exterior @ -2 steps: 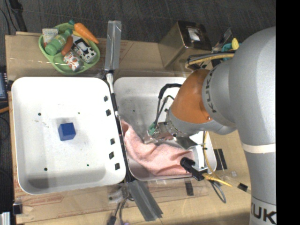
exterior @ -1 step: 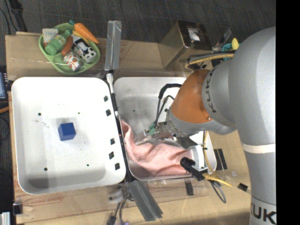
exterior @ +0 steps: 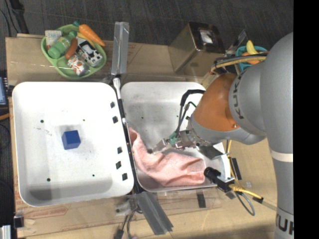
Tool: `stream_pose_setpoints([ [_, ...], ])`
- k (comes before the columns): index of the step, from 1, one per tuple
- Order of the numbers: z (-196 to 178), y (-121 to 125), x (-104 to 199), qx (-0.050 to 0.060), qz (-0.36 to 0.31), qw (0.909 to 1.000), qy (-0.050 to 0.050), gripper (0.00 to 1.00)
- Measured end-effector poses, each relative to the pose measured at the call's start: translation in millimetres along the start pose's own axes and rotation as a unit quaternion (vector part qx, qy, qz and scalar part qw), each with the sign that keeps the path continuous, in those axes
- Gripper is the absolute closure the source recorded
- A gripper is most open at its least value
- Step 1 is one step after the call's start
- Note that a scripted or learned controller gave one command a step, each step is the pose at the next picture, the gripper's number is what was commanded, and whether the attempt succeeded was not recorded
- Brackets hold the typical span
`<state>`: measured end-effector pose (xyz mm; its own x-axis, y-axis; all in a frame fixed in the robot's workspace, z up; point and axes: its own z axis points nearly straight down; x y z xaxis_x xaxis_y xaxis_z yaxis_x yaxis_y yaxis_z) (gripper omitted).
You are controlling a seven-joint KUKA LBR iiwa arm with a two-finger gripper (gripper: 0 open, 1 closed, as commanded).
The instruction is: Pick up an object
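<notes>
A pink cloth [exterior: 167, 166] lies crumpled along the near side of the right bin [exterior: 149, 96]. My gripper [exterior: 160, 146] reaches down from the arm's wrist to the cloth's upper edge, its metal fingers pointing left, just touching or just above the fabric. The wrist body covers part of the cloth's right side. A small blue cube [exterior: 71, 139] sits alone near the middle of the left bin [exterior: 30, 98], far from the gripper.
A green bowl [exterior: 55, 66] holding toy food stands on the bench behind the left bin. A tan box [exterior: 192, 46] sits behind the right bin. A black divider with clips [exterior: 120, 133] runs between the bins. Cables lie at the front right.
</notes>
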<state>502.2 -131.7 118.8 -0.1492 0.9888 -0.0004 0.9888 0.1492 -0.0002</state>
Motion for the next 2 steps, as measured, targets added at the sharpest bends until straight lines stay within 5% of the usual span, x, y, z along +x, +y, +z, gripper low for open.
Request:
stream_pose_setpoints([
  [1, 18, -37, -74, 0.001, -0.004, 1.0, 0.001, 0.0],
  [2, 26, -24, -35, -0.001, -0.018, 0.9998, 0.001, 0.0],
])
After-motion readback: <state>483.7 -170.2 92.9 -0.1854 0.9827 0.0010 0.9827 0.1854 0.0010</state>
